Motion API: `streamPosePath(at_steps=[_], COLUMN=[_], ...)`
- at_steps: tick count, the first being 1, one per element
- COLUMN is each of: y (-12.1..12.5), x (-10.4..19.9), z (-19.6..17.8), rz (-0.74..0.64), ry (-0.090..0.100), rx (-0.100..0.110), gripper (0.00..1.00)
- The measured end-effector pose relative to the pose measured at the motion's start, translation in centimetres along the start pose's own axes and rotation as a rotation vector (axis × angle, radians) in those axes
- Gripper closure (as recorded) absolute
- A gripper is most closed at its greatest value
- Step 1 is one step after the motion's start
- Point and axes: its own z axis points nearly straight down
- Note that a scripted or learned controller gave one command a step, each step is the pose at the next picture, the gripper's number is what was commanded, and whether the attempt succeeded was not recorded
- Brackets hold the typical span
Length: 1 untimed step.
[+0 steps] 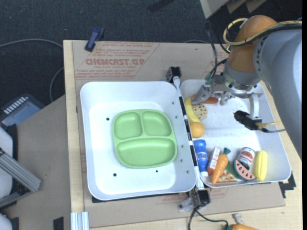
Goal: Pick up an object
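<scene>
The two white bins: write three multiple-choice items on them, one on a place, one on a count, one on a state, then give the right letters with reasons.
1. Where does the green divided plate lie?
A. in the left bin
B. in the right bin
C. on the brown board outside the bins

2. How many compartments does the plate have?
A. two
B. three
C. five

3. How does the carrot lie?
A. between the fingers of the end effector
B. standing on the plate
C. loose at the right bin's near end

Answers:
1. A, since the plate sits in the middle of the left bin.
2. B, two small wells above one wide one.
3. C, the carrot rests among the toy food, well apart from the end effector.
</scene>
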Motion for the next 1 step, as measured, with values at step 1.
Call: streamPosePath(at_steps=[1], y=[1.27], x=[-0.09], z=[1.87], rz=[0.001], ry=[-0.003], rx=[0.004], gripper=[0.00])
